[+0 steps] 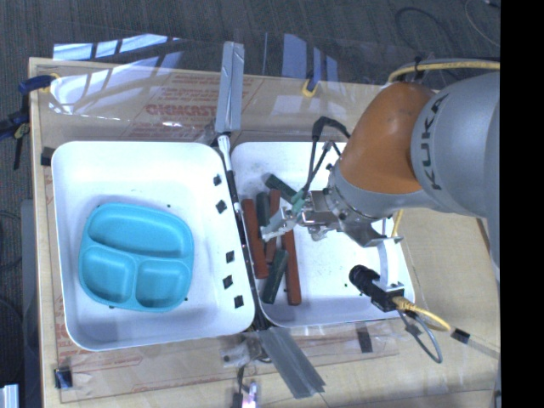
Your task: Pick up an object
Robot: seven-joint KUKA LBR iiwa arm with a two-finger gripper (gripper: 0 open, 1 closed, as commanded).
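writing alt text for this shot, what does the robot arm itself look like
The arm is thick, rounded and grey, with a glossy orange band above the wrist and dark KUKA lettering on the grey shell. Thin black cables loop off the wrist, and a yellow cable runs along its top. The gripper is a small metallic assembly with slim fingers.

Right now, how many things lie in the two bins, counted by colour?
Blue: 1, the divided tray in the left bin.
Brown-red: about 3 sticks in the right bin.
Dark green: about 3 sticks, partly under the gripper.
Total: about 7.
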